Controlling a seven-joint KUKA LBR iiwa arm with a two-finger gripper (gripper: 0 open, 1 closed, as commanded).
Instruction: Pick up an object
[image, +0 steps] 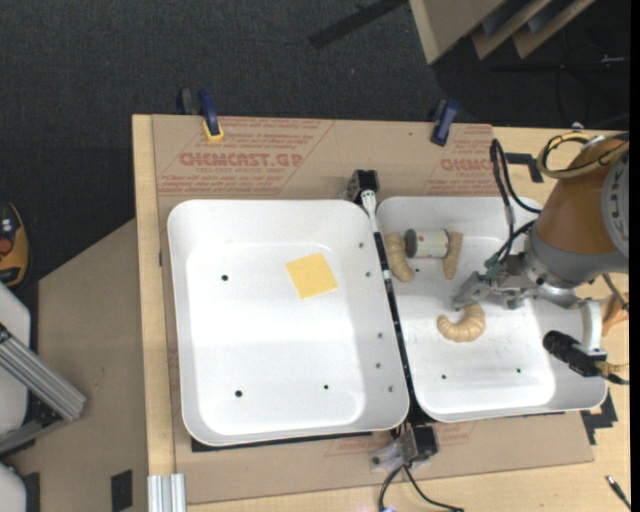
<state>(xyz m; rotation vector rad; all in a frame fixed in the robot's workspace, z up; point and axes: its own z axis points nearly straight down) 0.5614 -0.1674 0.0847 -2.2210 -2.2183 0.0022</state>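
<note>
Where the arm (585, 225) reaches in from the right, its pincer (480, 290) hangs low over the right bin (500, 385), just above and beside a curled tan croissant (462, 325); whether the pincer is spread or pressed together cannot be told from this angle. The croissant lies near the middle of that bin, its long axis running roughly left to right with both ends curving upward toward the pincer. Farther back in the same bin lie three more things: a tan curved piece (399, 257) standing nearly front to back, a small white cylinder (431, 241) lying sideways, and another tan piece (452, 255). The left bin (200, 300) holds one yellow square (312, 275), turned slightly. Both bins sit side by side on the worktop (150, 200).
</note>
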